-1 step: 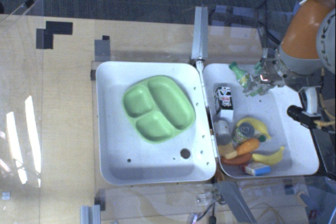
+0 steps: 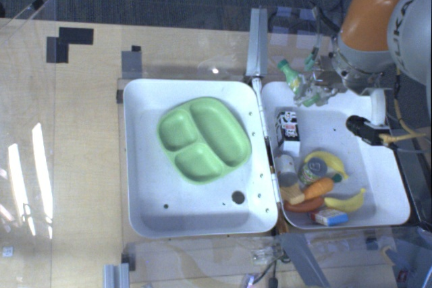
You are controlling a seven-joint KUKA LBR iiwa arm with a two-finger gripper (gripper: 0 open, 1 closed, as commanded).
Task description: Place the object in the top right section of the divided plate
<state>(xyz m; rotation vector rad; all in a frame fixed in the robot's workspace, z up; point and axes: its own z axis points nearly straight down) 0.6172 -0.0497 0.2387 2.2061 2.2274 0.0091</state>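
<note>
The green divided plate (image 2: 202, 138) lies in the left white bin (image 2: 169, 212), its three sections bare. My gripper (image 2: 307, 92) hangs over the back left corner of the right bin (image 2: 385, 172), well to the right of the plate. A small green bottle (image 2: 292, 77) with a white cap sticks out tilted up and to the left from between the fingers, lifted above the bin's rim. The gripper looks shut on its lower end.
The right bin holds a black-and-white carton (image 2: 288, 125), a can (image 2: 310, 173), two bananas (image 2: 345, 199), a carrot (image 2: 317, 189) and a small box (image 2: 331, 217). A metal divider (image 2: 256, 44) stands between the bins at the back. A dark disc (image 2: 237, 197) lies in the left bin.
</note>
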